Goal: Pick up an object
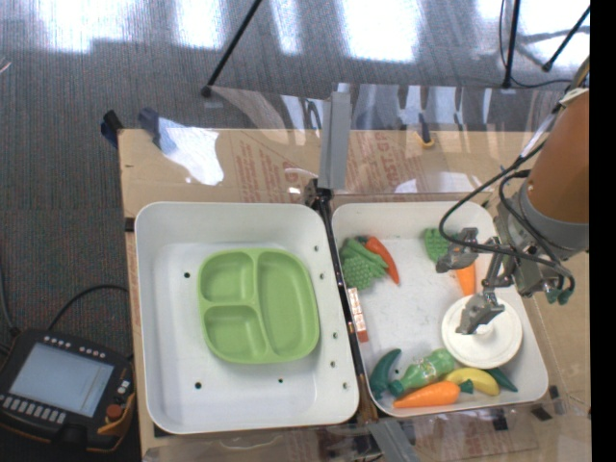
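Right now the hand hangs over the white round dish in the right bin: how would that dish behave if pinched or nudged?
The white dish looks rigid and shallow, so the hand probably grips only its rim. Its smooth surface may slip. Pushed, it would likely slide into the yellow banana.

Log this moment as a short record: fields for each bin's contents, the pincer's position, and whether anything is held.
left bin: shallow white bin holding a green three-compartment plastic plate
right bin: shallow white bin with a round white disc, orange toy carrots, green toy vegetables, a yellow toy piece
pincer: pincer over the round white disc
held: cannot tell
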